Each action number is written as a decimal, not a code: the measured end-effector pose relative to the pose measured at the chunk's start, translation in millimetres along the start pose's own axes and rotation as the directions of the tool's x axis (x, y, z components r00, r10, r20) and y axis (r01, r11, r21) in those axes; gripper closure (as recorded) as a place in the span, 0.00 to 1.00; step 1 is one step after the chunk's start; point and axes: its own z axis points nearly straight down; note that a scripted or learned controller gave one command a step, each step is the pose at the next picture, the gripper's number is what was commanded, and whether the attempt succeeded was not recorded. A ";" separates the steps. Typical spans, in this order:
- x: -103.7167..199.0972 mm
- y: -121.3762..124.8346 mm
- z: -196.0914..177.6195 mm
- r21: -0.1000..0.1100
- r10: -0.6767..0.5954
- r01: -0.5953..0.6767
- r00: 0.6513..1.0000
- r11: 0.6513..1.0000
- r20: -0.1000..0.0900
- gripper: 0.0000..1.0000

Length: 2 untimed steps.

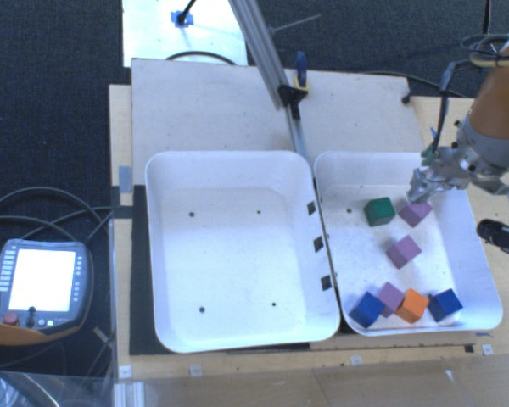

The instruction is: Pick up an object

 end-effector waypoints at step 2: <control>101.6 0.7 -18.5 -0.003 -0.002 0.002 1.000 1.000 -0.001 1.00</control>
